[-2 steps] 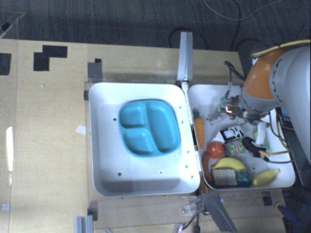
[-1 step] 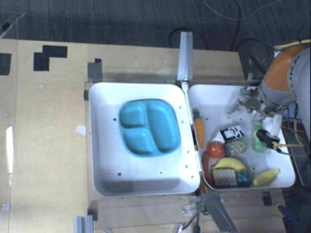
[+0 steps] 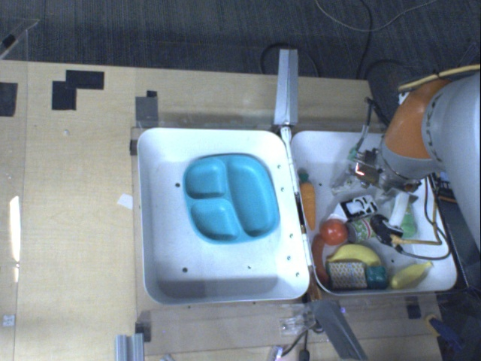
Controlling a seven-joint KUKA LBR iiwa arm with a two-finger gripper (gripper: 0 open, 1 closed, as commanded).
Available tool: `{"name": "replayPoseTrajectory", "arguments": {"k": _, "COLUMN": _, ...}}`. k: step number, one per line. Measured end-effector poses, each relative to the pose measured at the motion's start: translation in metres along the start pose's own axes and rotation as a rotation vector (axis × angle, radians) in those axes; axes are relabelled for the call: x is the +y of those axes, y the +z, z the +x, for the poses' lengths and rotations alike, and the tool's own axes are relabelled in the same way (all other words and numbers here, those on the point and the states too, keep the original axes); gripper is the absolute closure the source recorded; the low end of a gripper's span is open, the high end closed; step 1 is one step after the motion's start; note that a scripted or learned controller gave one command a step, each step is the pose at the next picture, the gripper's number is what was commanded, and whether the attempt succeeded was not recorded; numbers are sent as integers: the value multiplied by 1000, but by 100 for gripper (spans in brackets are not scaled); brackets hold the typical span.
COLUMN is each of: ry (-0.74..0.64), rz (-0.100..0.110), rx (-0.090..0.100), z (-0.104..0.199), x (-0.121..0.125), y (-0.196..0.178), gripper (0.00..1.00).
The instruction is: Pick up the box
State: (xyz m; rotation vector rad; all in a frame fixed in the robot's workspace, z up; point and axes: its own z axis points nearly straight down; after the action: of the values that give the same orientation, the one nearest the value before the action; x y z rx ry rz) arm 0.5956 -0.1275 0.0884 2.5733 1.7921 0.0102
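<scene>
Just beyond the round red tomato (image 3: 335, 232), the small black-and-white cardboard box (image 3: 358, 206) is looking light and stiff, probably best pinched across its flat sides, with the gripper (image 3: 378, 195) hovering beside it, spread or closed I cannot tell.

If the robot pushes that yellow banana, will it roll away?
Probably not far. The banana is curved, so it would likely rock or slide rather than roll. It also lies crowded among other items in the right bin, which should stop it.
</scene>
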Motion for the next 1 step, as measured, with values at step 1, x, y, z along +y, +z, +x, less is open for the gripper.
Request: {"name": "replayPoseTrajectory", "arguments": {"k": 1, "ry": 27, "rz": 3, "rx": -1, "z": -85, "x": -70, "y": -55, "gripper": 0}}
